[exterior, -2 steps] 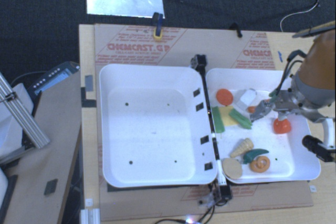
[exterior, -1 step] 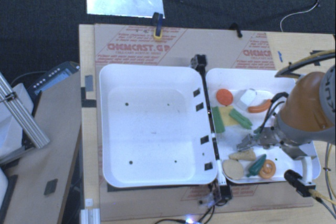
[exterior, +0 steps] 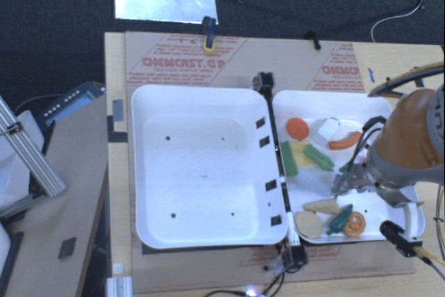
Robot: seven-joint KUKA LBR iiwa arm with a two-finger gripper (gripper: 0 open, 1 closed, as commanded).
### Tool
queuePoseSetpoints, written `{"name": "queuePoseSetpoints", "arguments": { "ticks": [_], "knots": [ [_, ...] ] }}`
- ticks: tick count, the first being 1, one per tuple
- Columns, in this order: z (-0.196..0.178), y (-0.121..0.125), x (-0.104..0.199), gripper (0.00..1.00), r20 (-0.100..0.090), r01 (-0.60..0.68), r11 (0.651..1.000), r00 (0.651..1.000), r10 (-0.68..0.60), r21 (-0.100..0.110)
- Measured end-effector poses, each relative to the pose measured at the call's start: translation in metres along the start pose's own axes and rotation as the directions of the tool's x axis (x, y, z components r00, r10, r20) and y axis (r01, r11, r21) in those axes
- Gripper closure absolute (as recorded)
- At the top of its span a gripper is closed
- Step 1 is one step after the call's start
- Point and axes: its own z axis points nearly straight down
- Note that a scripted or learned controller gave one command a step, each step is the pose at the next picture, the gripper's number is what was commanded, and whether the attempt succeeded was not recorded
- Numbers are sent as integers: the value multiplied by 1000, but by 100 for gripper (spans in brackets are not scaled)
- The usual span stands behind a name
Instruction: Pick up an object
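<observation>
Claw (exterior: 342, 181), grip state unclear, hangs low in the right shallow white bin (exterior: 381, 106) on the tan counter (exterior: 292, 55), near a flat green block (exterior: 317, 156)

robot lab: bench (exterior: 229, 52), twin white bins (exterior: 201, 101)

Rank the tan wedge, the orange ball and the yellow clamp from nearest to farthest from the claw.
1. Tan wedge, just below-left of the claw, right bin.
2. Orange ball, up-left, near the bins' divider.
3. Yellow clamp, far up-left, on the board beyond the bins.
</observation>
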Motion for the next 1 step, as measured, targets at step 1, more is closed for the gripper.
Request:
{"name": "queuePoseSetpoints", "arguments": {
  "ticks": [1],
  "knots": [
    [-217, 3, 96, 100, -3, 13, 1000, 1000, -13, -15]
  ]
}}
